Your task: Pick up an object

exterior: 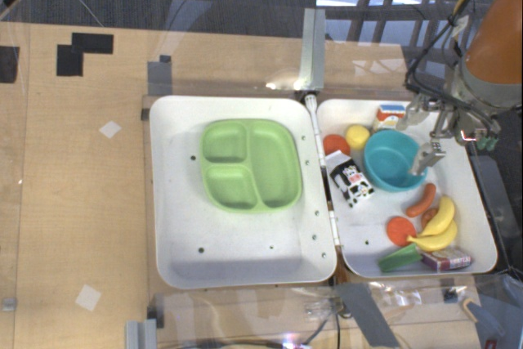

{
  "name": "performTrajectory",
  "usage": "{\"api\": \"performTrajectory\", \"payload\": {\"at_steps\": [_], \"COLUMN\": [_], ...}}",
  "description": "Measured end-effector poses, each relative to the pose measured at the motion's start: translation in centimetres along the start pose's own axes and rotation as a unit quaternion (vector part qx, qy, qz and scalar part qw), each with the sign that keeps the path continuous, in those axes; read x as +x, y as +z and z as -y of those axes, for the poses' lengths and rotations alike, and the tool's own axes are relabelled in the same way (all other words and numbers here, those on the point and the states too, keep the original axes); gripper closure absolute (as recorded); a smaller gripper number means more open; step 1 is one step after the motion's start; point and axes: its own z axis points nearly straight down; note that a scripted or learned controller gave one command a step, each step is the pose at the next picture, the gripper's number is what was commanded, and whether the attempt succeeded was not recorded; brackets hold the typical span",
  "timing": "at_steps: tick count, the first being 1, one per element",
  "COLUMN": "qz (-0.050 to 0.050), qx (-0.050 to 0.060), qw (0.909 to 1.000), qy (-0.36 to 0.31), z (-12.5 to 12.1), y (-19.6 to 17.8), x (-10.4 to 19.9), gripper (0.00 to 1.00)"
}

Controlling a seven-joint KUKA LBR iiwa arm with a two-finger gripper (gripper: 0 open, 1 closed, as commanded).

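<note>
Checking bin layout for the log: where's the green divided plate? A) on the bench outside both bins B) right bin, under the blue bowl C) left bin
C: the green divided plate lies alone in the left bin, while the blue bowl sits in the right bin among the toy food.

Bright, even overhead light; glare on the clear panels; soft shadows; image slightly soft throughout.
</note>
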Motion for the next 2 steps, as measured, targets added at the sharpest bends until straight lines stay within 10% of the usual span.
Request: {"api": "performTrajectory", "payload": {"at_steps": [1, 2], "qz": [-0.004, 0.000], "qx": [-0.002, 0.000], "qw": [1.0000, 0.9951], "qy": [-0.004, -0.099], "z": [-0.6, 1.2], "y": [10.6, 13.5], "x": [-3.0, -7.2], "gripper": [0.00, 0.00]}}
